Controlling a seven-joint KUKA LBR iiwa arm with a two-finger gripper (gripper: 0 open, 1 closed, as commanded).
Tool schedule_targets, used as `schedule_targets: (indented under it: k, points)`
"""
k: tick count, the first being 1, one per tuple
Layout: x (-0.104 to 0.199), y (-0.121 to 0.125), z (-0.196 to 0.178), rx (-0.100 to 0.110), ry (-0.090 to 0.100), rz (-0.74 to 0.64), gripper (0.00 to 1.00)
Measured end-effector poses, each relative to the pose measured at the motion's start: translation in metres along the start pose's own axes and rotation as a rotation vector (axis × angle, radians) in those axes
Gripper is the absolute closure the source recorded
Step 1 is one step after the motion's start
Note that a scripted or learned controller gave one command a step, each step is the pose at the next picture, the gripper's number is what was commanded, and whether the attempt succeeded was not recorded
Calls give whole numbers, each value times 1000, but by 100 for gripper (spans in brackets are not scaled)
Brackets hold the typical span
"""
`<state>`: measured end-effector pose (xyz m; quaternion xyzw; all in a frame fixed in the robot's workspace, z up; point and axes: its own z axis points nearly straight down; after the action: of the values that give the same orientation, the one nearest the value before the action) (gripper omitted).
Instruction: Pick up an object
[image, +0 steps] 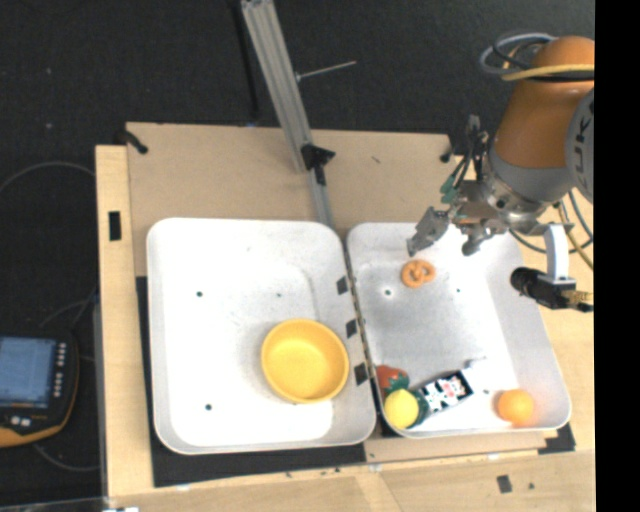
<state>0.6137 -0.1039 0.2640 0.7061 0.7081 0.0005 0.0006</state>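
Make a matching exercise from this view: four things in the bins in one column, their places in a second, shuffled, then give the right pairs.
Things:
1. yellow bowl
2. orange ring
3. orange ball
4. yellow-green ball

Places:
A. right bin, near right corner
B. left bin, lower right part
C. right bin, near left corner
D. right bin, far part, below the pincer

Pairs: 1-B, 2-D, 3-A, 4-C

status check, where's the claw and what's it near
Claw open, nothing in it, over right bin far edge. Orange pretzel just below it, untouched. Nothing in the way; ball, card box at near edge.
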Motion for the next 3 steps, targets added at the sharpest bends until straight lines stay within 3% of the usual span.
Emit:
schedule_targets:
  k: [1,3]
  points:
    - [0,0,0,0,0,1,0]
    - [-9,0,108,8,-1,4,0]
